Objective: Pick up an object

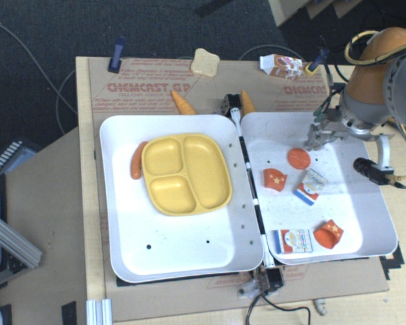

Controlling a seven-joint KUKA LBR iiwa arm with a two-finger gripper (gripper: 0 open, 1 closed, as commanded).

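Orange disc (pixel 298 158) in right bin (pixel 365 202), just below end effector (pixel 317 138); finger opening not discernible; nothing visibly held.

Left bin (pixel 122 249): divided tray (pixel 187 173) at centre, sausage (pixel 137 161) touching its left edge. Right bin (pixel 365 212): disc (pixel 299 158) far, two small blocks (pixel 275 179) (pixel 328 234), carton (pixel 310 185) between them, flat box (pixel 291 241) near. Gripper (pixel 318 137) just beyond disc.
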